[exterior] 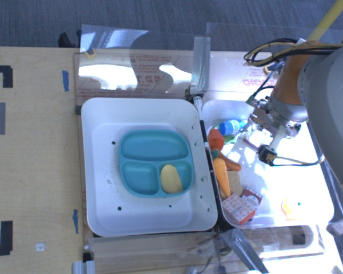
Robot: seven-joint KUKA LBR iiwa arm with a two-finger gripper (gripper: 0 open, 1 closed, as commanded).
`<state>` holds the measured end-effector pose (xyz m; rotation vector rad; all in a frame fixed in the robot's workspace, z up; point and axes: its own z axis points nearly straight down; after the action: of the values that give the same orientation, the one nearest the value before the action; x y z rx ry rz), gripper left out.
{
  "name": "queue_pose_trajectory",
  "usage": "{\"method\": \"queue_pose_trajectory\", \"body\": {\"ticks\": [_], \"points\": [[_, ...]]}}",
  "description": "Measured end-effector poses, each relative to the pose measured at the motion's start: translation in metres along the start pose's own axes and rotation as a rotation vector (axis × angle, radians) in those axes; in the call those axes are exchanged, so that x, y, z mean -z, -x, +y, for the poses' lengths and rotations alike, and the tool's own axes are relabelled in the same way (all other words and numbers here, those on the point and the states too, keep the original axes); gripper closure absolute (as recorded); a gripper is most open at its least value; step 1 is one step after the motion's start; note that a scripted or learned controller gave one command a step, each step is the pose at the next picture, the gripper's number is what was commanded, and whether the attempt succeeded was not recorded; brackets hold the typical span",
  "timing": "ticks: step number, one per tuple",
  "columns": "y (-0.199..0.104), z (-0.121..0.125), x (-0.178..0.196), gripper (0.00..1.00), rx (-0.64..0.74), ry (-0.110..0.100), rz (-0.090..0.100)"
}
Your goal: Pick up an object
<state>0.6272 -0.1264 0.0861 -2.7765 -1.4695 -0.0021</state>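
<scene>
You see the jaws (247,131) low in the right white bin (308,176), above the blue plastic bottle (233,126); you cannot tell their state.

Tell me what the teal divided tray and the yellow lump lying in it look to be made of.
Teal divided tray: apparently molded plastic, with a smooth, evenly colored, softly satin surface and rounded compartment walls. Yellow lump: probably plastic or rubber toy food, matte, uniformly pale yellow, with a smooth rounded form; the exact material is unclear.
</scene>
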Motion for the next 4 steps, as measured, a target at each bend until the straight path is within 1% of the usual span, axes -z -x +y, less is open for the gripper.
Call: {"method": "queue_pose_trajectory", "body": {"ticks": [1,2,3,4], "points": [[-0.072,-0.010,0.130,1.00,-0.188,0.005,0.005],[-0.070,-0.011,0.130,1.00,-0.189,-0.005,-0.007],[-0.021,-0.030,0.095,1.00,0.211,-0.009,-0.005],[-0.024,-0.063,0.096,1.00,0.415,-0.007,-0.002]]}}
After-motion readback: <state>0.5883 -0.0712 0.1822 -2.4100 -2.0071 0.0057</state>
